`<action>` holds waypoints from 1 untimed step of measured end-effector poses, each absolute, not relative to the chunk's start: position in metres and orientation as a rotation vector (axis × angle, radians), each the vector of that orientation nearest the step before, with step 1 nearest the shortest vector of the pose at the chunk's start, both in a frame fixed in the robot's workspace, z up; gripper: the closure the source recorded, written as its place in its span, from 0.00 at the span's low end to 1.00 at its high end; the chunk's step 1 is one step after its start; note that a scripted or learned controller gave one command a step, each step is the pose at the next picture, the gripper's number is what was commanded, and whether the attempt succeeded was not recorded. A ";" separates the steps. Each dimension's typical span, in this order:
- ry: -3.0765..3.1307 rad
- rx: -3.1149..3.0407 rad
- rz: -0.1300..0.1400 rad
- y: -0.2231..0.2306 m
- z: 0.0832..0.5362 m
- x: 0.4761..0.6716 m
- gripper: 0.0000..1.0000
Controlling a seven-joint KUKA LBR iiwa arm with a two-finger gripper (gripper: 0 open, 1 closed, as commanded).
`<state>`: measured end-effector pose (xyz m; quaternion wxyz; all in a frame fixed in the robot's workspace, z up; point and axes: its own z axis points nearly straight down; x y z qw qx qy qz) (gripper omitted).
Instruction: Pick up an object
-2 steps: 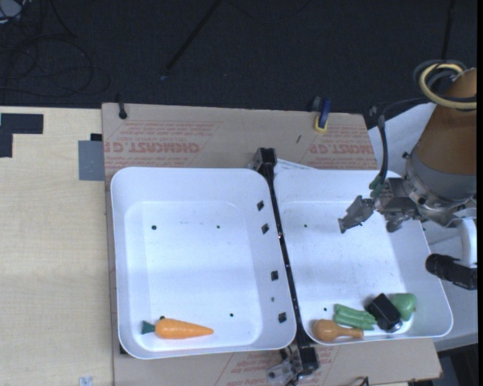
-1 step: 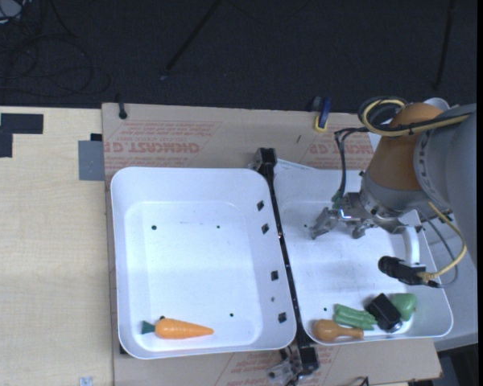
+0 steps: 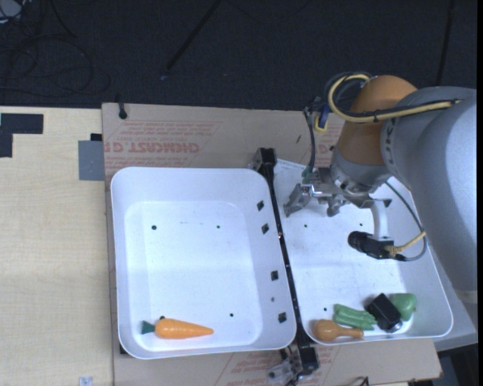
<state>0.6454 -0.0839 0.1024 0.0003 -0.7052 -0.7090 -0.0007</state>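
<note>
You had several small toy objects to choose from, and none was in the tool. In the left bin, a toy carrot lay alone on its side at the near edge, its green stub pointing left and its tip right. It looked like hard, light plastic, smooth and probably slippery. Because it tapered, you would have done best to take it across the thick part just right of the stub, where the sides run closest to parallel.

In the right bin, a cluster sat against the near wall: a tan pear-shaped piece, a green pod-shaped piece, a black block and a paler green piece. The green and black pieces touched or overlapped, so a clean grip there looked harder. All seemed light and rigid, though the material was too small to judge with certainty.

The tool hung over the far end of the right bin, close to the divider between the two bins, well apart from every object. Its metal fingers appeared spread, with nothing between them. Above it rose the orange band and the grey arm reaching in from the right. Both bins rested on a sheet of cardboard on the pale counter.
</note>
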 end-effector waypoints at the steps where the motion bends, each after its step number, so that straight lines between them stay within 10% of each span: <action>1: -2.223 -2.215 0.004 -0.087 0.112 0.644 1.00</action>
